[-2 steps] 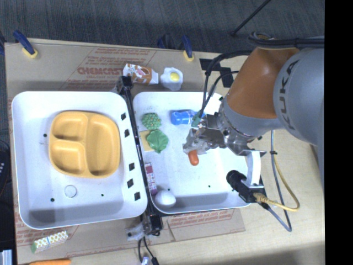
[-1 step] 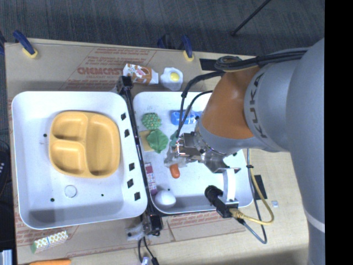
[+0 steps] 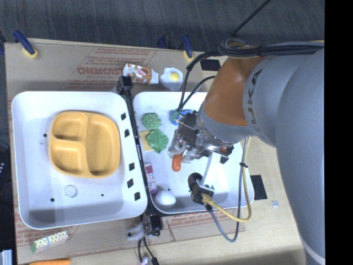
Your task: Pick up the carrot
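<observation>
Carrot [image 3: 176, 163] pokes out just under my jaws [image 3: 180, 152] in the right bin [image 3: 242, 200], beside the green lettuce [image 3: 158, 141]. I cannot tell if my jaws are pinching it. If they only brush it, it could slip away.

The arm [image 3: 265, 109] hides most of my right bin [image 3: 220, 186] and the carrot's [image 3: 176, 163] top. I can't make out the jaws. A blue thing [image 3: 175, 115] stays half covered.
</observation>
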### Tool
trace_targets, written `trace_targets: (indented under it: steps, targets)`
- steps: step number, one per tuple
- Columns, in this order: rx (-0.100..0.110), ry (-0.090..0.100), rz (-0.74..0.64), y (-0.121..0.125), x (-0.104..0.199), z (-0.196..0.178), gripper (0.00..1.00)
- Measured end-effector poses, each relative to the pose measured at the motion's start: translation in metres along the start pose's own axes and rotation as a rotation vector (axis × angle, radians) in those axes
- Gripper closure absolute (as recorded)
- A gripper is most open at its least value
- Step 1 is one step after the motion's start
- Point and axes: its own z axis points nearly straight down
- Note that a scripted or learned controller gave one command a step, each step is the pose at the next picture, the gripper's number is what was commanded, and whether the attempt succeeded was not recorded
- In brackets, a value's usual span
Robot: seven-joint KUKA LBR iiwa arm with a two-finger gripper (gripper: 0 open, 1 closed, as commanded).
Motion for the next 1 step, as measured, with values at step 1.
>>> trace_targets:
  steps: [1]
  targets:
    - [-0.001, 0.000, -0.170, -0.0003, 0.0002, -0.0126, 1.00]
